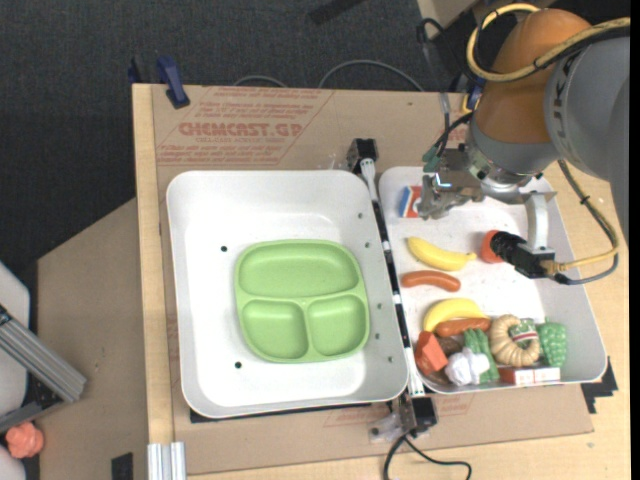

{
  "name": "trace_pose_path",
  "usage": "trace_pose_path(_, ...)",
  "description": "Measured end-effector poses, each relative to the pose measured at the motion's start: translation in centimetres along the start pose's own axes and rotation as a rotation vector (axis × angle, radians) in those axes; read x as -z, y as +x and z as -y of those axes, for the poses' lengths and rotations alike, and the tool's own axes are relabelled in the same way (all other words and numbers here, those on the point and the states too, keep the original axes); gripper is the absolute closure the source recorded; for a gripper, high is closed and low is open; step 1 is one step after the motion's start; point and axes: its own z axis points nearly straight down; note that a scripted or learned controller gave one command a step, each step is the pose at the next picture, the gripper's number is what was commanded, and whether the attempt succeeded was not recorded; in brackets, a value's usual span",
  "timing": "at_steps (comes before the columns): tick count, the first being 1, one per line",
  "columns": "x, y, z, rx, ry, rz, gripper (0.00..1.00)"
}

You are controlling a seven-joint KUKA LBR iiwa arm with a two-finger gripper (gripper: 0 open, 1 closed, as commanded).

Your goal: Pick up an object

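Observation:
My gripper [438, 198] hangs over the far left corner of the right bin [590, 328]. Just left of it lies a small blue and red item [408, 202], partly hidden by the gripper. Nearer the camera are a yellow banana [440, 254] and a red sausage [430, 280]. A red tomato [489, 245] sits to the right of the banana. A second banana [455, 313], a donut [515, 336], a green broccoli piece [553, 339] and an orange piece [432, 352] crowd the near end.
The left bin [200, 228] holds a green divided plate [300, 298]. A black camera unit with cables [525, 255] hangs from the wrist over the right bin. The grey arm with its orange band [525, 48] fills the upper right.

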Motion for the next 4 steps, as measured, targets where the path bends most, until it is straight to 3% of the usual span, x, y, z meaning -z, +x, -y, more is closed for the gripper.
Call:
trace_pose_path(1, -0.6, -0.4, 0.3, -0.007, 0.010, 0.001, 0.00)
trace_pose_path(2, -0.6, -1.5, 2.5, -0.009, 0.014, 0.001, 0.00)
trace_pose_path(3, -10.8, -5.2, 3.0, -0.010, 0.009, 0.002, 0.00)
trace_pose_path(4, -9.0, -5.2, 2.6, -0.009, -0.004, 0.008, 1.00)
